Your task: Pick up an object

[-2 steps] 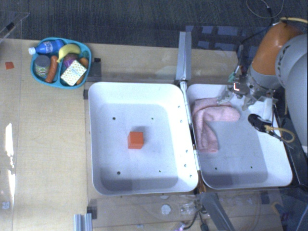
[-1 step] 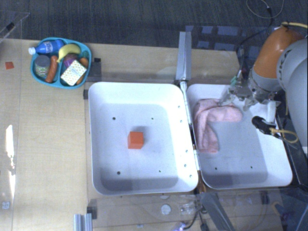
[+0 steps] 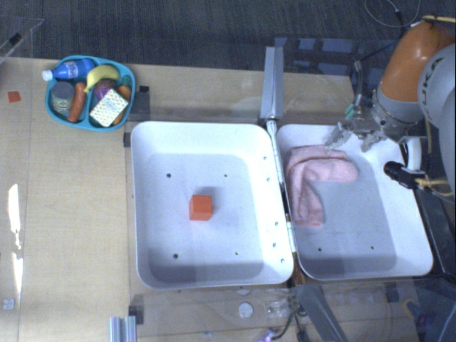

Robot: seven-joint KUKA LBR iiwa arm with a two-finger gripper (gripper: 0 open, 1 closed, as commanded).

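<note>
The left bin (image 3: 206,205) serves as the landmark; it sits nearer the lower edge of the bench, shallow and white, and holds one small orange cube (image 3: 201,207) lying a little left of its middle, apart from every wall; directly to its right, touching along the shared rim, is the right bin (image 3: 360,251), and in that bin's upper left part lies a crumpled pink cloth (image 3: 315,182), one fold trailing down along the wall nearest the left bin; just beyond the cloth's upper right end the gripper (image 3: 354,135) hangs over the right bin's far rim, its fingers spread apart with nothing between them; farther back and up-left of the left bin, on the wooden bench, rests a blue tray (image 3: 51,105) packed with toy food, a bottle and a banana among it.
</note>
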